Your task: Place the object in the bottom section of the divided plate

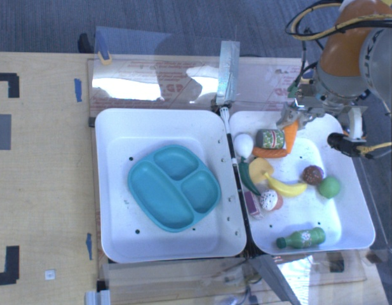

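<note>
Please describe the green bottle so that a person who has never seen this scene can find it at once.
Look in the right bin, the one crowded with toy food. Near its front edge, apart from the pile, lies the green bottle on its side. Unlike the round green ball behind it, it is long with a white label.

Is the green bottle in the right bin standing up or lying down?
Lying down. The green bottle rests on its side on the floor of the right bin, near its front edge, cap end pointing left.
</note>
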`<move>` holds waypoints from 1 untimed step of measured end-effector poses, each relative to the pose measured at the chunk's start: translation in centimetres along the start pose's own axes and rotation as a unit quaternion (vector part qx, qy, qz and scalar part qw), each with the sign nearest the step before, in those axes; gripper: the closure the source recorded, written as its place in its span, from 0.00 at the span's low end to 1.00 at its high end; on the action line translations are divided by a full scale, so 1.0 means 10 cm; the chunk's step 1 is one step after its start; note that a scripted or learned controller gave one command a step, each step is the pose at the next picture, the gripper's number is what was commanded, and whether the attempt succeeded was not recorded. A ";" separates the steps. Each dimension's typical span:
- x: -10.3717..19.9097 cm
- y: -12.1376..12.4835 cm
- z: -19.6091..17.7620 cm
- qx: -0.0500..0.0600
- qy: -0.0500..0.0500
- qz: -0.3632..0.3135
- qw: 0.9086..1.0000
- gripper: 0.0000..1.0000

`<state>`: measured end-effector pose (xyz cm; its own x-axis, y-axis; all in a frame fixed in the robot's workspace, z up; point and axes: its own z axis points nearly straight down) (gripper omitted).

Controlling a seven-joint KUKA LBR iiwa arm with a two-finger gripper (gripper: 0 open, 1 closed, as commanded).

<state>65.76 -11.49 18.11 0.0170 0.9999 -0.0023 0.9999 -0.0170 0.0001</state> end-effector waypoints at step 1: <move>0.76 -0.27 -0.28 -0.002 0.001 -0.410 0.912 1.00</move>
<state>63.15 -3.87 20.93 -0.7370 0.6759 -0.0013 0.6759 0.7370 0.0024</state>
